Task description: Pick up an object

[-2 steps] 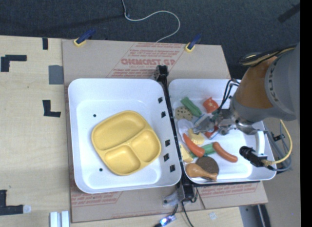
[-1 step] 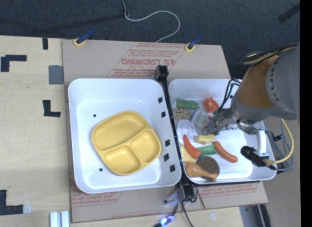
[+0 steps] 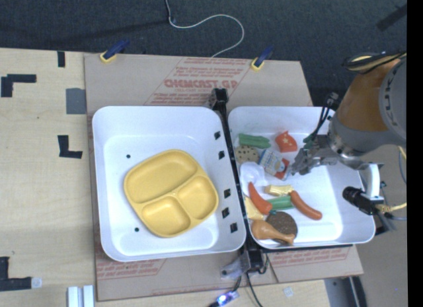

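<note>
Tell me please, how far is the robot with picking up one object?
Done: the arm has reached into the right bin, and its hand is low over the toy food. In hand: nothing visibly held; whether it grips anything cannot be told. Left: lifting an item. The sausage, the red piece and the green piece all lie in the bin. The yellow tray sits in the left bin.

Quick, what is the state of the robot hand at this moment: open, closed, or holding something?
Hand: low in the right bin above the toy food; open, closed or holding cannot be told.
</note>
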Available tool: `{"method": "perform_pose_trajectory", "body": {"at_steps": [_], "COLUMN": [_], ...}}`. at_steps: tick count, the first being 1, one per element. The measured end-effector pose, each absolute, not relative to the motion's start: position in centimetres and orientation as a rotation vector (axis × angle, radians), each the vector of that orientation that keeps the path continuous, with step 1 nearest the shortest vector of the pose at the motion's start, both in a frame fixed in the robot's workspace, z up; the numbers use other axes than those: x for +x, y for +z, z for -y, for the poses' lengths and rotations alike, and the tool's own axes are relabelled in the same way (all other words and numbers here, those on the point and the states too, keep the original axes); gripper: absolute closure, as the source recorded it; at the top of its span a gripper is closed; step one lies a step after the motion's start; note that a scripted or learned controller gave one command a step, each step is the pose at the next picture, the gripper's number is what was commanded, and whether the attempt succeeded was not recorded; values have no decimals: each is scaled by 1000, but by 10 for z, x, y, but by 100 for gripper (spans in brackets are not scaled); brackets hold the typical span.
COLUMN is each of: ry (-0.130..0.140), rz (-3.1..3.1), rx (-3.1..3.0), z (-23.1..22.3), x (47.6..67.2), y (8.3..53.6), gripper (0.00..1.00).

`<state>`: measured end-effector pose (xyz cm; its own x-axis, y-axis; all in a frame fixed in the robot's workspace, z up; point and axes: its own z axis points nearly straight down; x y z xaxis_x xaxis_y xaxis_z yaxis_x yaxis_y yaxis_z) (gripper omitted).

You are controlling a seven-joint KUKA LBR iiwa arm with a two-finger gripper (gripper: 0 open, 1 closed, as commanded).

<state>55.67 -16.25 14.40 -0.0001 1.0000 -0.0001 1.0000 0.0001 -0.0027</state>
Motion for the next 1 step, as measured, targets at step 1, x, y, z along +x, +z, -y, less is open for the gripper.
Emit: {"method": "perform_pose_trajectory", "body": {"at_steps": [1], "ry": [2], "rz": [2222], "rx": [-2219], "z": [163], "x": [551], "y": [202], "gripper": [100]}}
